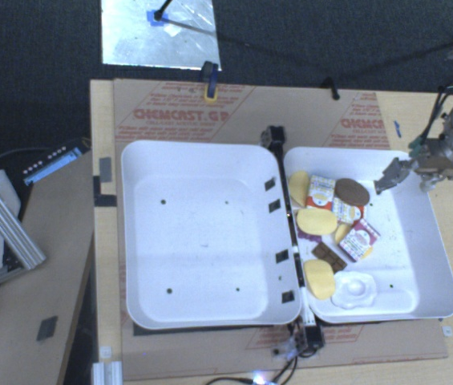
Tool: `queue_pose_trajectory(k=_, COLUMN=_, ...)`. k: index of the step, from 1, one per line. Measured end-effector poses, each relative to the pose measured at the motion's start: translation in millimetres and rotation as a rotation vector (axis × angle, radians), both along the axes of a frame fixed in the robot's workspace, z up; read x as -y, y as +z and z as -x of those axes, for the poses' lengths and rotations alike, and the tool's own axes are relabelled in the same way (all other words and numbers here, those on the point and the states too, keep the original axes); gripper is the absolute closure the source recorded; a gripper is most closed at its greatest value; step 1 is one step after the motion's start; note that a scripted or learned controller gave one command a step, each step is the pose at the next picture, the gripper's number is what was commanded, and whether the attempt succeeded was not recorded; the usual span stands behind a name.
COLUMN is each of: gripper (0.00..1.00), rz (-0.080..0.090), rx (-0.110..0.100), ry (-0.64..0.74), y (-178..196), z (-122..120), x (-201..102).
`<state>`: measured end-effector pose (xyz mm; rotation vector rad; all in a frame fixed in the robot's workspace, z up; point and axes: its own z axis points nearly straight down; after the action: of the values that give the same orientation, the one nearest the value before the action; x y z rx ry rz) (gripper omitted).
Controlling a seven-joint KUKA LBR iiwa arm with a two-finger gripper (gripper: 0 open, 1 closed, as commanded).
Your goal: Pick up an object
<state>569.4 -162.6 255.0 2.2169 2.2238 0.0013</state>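
A heap of small toy foods lies in the left half of the right bin (pixel 426 247). It holds a brown round disc (pixel 352 191), yellow pieces (pixel 316 221), red-and-white packets (pixel 359 239), a dark brown bar (pixel 329 255) and a white fried-egg shape (pixel 353 289). My gripper (pixel 394 174) hangs over the bin's upper right part, just right of the brown disc and apart from it. Nothing shows in its grasp.
The left bin (pixel 202 155) sits beside the right one, with a black clip strip (pixel 289 223) between them. Both rest on a cardboard sheet (pixel 178 111). A yellow-and-blue clamp (pixel 210 83) stands at the sheet's back edge. Cables cross the dark floor behind.
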Motion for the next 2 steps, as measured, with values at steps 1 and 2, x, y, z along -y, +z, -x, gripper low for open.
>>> queue_pose_trajectory(k=1, gripper=0.00, rz=-0.003, rx=-0.003, ry=0.007, y=-63.3, z=-14.3, x=-74.6)
queue_pose_trajectory(k=2, gripper=0.00, rz=-0.002, rx=-0.002, ry=-0.002, y=-174.3, z=11.6, x=-75.5)
